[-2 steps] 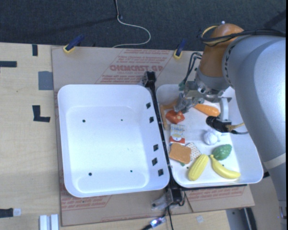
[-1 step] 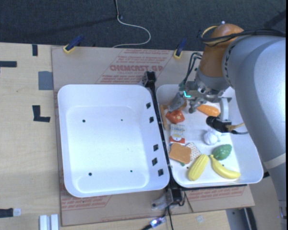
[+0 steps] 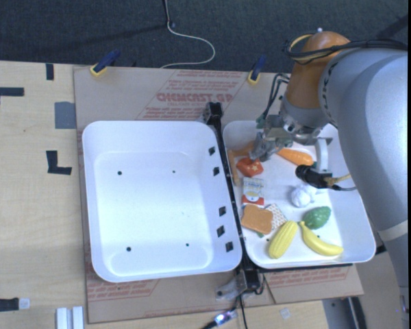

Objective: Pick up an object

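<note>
A: We see two white bins side by side on the surface (image 3: pixel 27 204). The left bin (image 3: pixel 99 139) offers wide open room. The right bin (image 3: pixel 359 249) is crowded, and its items gather along the dividing edge and the near rim.

B: Where is the claw (image 3: pixel 260 153)?

A: It hangs over the far left part of the right bin, just beside the black clips on the shared edge. The grey arm (image 3: pixel 370 115) with its orange band (image 3: pixel 308 81) comes in from the right and covers the bin's far right corner. We cannot tell whether the claw's tips are spread or pressed together; they blur into the items below.

B: What lies under it?

A: A red tomato-like toy (image 3: pixel 249 166) sits right at the tips, touching or nearly so; we cannot say it is pinched. An orange carrot (image 3: pixel 294 157) lies just to the right, with its long axis running left to right and slightly tilted.

B: And nearer to us?

A: A small printed packet (image 3: pixel 253 189) lies below the red toy, then a toast slice (image 3: pixel 257 219). A corn cob (image 3: pixel 283 239) and a banana (image 3: pixel 320 242) lie by the near rim; the cob's long axis leans up to the right, and the banana's runs down to the right. A green vegetable (image 3: pixel 318 217) and a white lump (image 3: pixel 301 197) sit between them and a black fitting (image 3: pixel 314 177) on the arm. The freest room there is the strip near the right wall.
</note>
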Controlling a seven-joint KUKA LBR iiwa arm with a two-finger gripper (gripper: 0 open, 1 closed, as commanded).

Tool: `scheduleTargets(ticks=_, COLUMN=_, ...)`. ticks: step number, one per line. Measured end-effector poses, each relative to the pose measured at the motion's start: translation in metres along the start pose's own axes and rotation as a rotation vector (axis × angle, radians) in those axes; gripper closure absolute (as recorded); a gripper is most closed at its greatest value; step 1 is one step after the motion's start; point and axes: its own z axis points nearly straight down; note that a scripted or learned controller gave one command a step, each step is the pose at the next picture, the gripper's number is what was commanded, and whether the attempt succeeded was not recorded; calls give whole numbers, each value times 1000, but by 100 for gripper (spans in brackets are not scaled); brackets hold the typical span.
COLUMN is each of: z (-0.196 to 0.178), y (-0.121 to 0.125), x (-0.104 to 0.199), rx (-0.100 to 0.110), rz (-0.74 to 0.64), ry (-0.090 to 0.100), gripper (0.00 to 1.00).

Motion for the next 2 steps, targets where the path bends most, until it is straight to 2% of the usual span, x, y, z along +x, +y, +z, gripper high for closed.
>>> scheduleTargets(ticks=1, z=0, y=0, x=0, rx=1, rz=0, ry=-1, gripper=0)
scheduleTargets(ticks=2, z=-7, y=-1, x=0, rx=5, rz=-1, ry=0, gripper=100)
